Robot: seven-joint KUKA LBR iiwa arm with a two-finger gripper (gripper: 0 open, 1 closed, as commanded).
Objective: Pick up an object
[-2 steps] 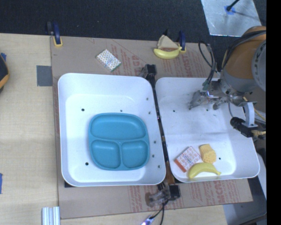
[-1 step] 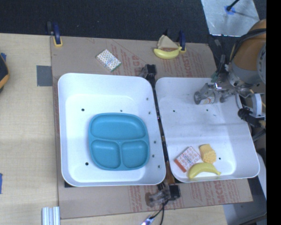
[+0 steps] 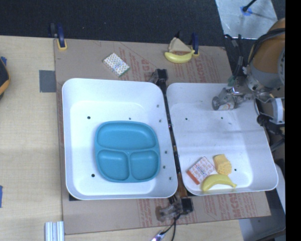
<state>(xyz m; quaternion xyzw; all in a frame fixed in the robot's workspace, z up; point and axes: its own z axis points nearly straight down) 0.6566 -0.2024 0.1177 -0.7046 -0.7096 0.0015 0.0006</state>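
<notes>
The left white bin (image 3: 75,134) held a blue three-compartment plastic tray (image 3: 127,151). In the right white bin (image 3: 256,144), near its front edge, lay a yellow plastic banana (image 3: 218,183), touching a small red-and-white packet (image 3: 200,169). Above its far side hung the grey two-finger gripper (image 3: 224,103), its state impossible to tell.

A wooden bench (image 3: 25,149) is carrying a brown cardboard sheet (image 3: 140,59), and on that sheet two white bins are sitting side by side, the left bin (image 3: 75,92) and the right bin (image 3: 256,149) touching along their inner edges. Behind the left bin, a small patterned packet (image 3: 116,64) is lying on the cardboard, and to the right of the packet a yellow banana (image 3: 178,56) is lying near the sheet's back edge. Left of the left bin, a grey tape patch (image 3: 47,81) is sticking to the bench.
</notes>
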